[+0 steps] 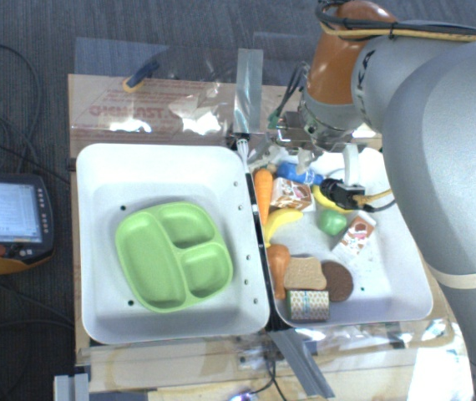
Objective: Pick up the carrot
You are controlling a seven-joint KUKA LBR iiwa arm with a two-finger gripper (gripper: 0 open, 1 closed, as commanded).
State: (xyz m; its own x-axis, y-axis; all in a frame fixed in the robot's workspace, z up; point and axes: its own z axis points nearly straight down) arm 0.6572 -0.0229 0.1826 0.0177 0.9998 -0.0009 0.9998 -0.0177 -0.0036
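**Two white bins on a bench, with the arm over the far end of the right one**

From above, the camera looks down on a brown bench [96, 111] that stands on a dark grey carpet floor [179, 11]. Shiny clear plastic [179, 111] lies on the far part of the bench, and a small blue and yellow thing [141, 73] lies near it. On the floor to the left rests a control pad with a lit screen [8, 220], and black cables [8, 82] loop beside it.

Two white bins sit side by side, touching in the middle. The left bin [104, 174] holds a green tray with three parts [174, 256].

The right bin [405, 299] is full of toy food. The carrot [262, 186] lies along the left wall of this bin, near the far end, with its thin end pointing away. Just below it is a yellow banana [281, 222]. Next to the carrot is a small snack packet [291, 195] and a blue thing [292, 172]. Nearer the front are an orange piece [279, 261], a slice of brown bread [304, 272], a dark round cookie [336, 280] and a patterned block [308, 305]. A green fruit [332, 222] and a small carton [357, 230] lie in the middle.

The big grey arm with the orange band [338, 65] comes in from the right. Its gripper [298, 143] hangs over the far end of the right bin, near the carrot. I cannot tell how its jaws stand.
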